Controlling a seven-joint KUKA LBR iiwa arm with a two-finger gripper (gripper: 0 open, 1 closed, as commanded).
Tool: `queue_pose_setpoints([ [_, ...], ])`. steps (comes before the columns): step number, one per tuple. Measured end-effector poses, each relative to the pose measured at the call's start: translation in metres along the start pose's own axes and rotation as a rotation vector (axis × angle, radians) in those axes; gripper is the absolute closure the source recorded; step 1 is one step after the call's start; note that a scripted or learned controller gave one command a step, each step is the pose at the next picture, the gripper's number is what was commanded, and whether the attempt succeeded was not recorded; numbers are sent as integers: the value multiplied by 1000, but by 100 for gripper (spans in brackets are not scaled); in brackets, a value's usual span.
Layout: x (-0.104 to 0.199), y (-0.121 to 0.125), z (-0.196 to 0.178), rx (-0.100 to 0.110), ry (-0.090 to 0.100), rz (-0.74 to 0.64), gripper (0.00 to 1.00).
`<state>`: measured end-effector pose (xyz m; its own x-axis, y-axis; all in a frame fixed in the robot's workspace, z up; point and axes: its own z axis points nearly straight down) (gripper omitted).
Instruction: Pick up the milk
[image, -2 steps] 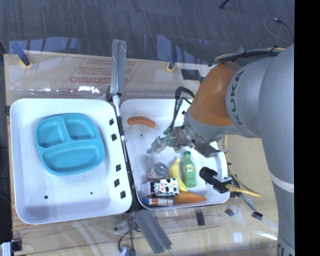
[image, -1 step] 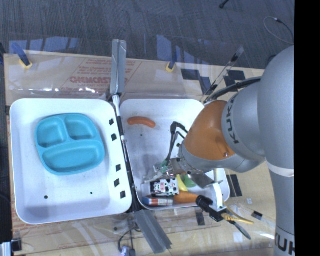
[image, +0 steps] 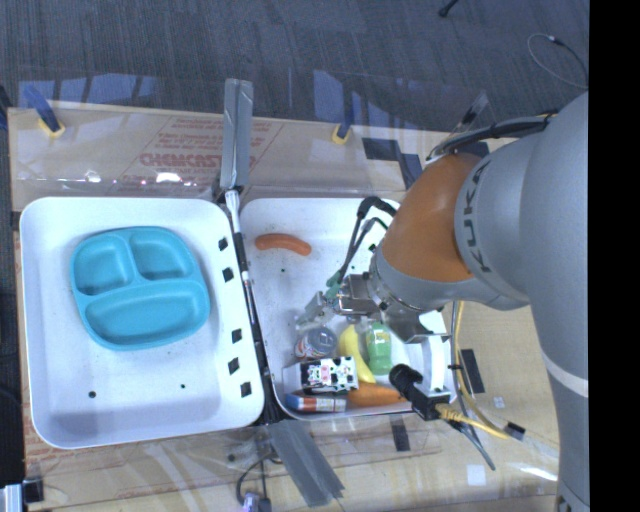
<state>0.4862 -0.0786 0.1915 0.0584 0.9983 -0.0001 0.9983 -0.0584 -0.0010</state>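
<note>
The milk carton (image: 329, 374), white with black patches, is lying near the front edge of the right bin (image: 300, 222), among a cluster of small things. Just beside it a yellow piece, maybe a banana (image: 348, 345), is leaning against a green bottle (image: 378, 348). An orange carrot (image: 375, 395) is resting just in front of the carton, and a red and blue tube (image: 312, 404) is lying along the bin's front wall. A round can (image: 320, 340) is sitting just behind the carton. Well apart from them, a sausage (image: 283, 243) is lying alone toward the back of the same bin.

The end effector (image: 338, 306) is hanging over the cluster, just behind the can and apart from the carton; its metal parts are blurring into the clutter, so I cannot tell how its tips are standing. The grey arm (image: 500, 230) with its orange band is reaching in from the right.

In the left bin (image: 50, 400) a blue divided plate (image: 140, 285) is lying flat. Both bins are sitting side by side on the counter (image: 120, 150).
</note>
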Motion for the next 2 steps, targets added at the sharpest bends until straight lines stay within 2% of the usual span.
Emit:
queue_pose_setpoints([
  [1,55,-13,1,4,1,3,0],
  [2,-15,-10,48,5,1,-89,0],
])
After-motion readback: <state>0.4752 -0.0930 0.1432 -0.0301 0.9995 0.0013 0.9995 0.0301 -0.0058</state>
